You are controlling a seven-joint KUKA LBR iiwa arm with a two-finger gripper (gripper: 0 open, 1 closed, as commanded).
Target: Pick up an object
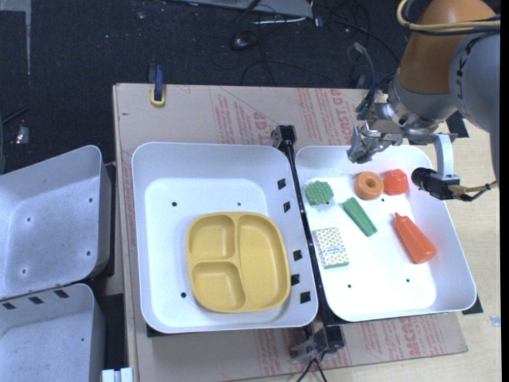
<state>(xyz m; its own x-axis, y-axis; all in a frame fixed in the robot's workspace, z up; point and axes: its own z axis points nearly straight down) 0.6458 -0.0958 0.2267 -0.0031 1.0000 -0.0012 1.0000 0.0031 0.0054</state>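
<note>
Worktop (207, 102): board sheet under two white bins, side by side.

Left bin (159, 173): holds a yellow tray (238, 261) with three compartments, lying flat, nothing on it.

Right bin (445, 277): holds the small stuff, all loose on the floor of the bin.

Arm (445, 46): comes in from the right, orange band bulking over the bin's far right corner.

Pincer (367, 143): hangs over the far edge of the right bin, just up-frame of the ring. Its tips are a dark blur against the bin wall, so how far open it stands I cannot tell; nothing shows in its hold.

Objects, largest down:
- orange bottle (415, 238), lying on its side, right of centre.
- green stick (359, 216), slanted, mid-bin.
- patterned card (332, 247), near the divider, flat.
- green scrap (319, 192), near the divider, up-frame of the card.
- orange ring (368, 185), flat, hole upward.
- red block (395, 182), just beside the ring, to its right.

Step in hand (my reading): approach, grasp not yet made. The ring lies nearest the pincer and looks the likely target. Next move calls for a short drop with the tips either side of the ring's rim, keeping off the red block, then a close and a lift.
</note>
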